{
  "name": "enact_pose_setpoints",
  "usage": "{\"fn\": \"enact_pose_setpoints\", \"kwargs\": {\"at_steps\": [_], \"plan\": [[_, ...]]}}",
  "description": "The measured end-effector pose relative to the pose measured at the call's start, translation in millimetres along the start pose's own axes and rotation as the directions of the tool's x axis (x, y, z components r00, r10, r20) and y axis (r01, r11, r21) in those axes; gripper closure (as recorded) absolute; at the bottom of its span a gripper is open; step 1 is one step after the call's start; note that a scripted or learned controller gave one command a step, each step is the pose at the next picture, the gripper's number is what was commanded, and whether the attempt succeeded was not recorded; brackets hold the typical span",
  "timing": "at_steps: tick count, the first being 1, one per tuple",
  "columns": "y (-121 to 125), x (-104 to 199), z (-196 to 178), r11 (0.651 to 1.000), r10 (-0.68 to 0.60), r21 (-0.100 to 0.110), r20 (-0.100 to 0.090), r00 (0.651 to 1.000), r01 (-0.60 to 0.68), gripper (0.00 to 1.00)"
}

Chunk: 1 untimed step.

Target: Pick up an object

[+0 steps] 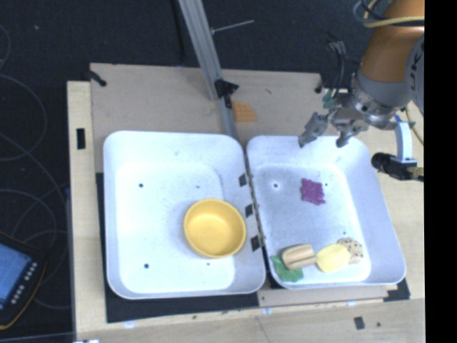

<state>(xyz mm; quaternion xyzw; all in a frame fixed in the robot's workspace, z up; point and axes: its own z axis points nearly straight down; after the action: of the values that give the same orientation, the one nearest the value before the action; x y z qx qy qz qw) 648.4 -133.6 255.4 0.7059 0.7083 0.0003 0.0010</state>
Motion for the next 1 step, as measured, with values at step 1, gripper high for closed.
{"fn": "enact_pose_setpoints", "kwargs": {"at_steps": [1], "plan": [[-0.1,-0.2,0.0,1.000,0.000,0.000,0.001,1.000,0.000,0.00]]}}
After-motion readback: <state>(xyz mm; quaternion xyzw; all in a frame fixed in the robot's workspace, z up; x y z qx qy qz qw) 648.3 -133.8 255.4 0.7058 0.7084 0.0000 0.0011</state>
